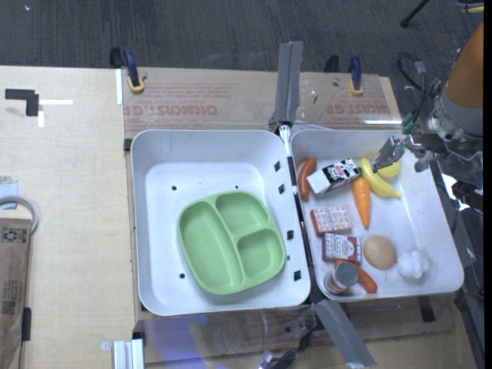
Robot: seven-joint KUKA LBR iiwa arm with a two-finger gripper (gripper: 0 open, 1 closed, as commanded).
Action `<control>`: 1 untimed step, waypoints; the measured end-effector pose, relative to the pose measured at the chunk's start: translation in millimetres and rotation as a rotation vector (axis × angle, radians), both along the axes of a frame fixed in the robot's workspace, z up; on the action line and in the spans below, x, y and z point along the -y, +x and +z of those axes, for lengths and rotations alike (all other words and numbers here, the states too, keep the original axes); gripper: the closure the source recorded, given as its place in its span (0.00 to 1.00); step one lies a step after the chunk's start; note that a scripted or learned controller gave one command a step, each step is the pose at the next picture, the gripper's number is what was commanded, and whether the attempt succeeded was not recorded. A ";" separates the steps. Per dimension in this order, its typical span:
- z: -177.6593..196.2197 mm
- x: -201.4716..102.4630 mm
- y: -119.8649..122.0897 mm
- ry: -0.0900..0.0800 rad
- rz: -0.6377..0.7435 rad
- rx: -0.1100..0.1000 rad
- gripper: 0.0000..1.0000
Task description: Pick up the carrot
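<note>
Bench w/ two white bins; carrot (362, 201) lies in right bin (440, 229), gripper (387, 155) above banana (380, 179), grip state unclear.

Gripper (389, 154) is seen over right bin (438, 206), just above banana (382, 179). Carrot (362, 201) lies below-left of jaws, carton (336, 173) left; divided plate (231, 241) in left bin (154, 206), far left.

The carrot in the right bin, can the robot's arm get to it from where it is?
Probably yes. The carrot lies on top with nothing over it, and the gripper hovers just above and right of it. The banana and milk carton crowd its top end.
</note>
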State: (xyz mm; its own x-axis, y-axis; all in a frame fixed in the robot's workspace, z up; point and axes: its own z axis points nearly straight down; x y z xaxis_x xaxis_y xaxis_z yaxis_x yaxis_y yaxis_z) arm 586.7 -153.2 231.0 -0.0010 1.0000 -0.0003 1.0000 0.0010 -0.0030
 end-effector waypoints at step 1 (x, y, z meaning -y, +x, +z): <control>-133.3 -19.2 -4.6 0.000 0.381 0.006 0.00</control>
State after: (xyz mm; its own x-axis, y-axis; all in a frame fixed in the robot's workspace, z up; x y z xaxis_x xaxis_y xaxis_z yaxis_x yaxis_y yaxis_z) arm 582.1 -134.0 97.8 -0.3730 0.9278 -0.0015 0.9278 0.3730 0.0031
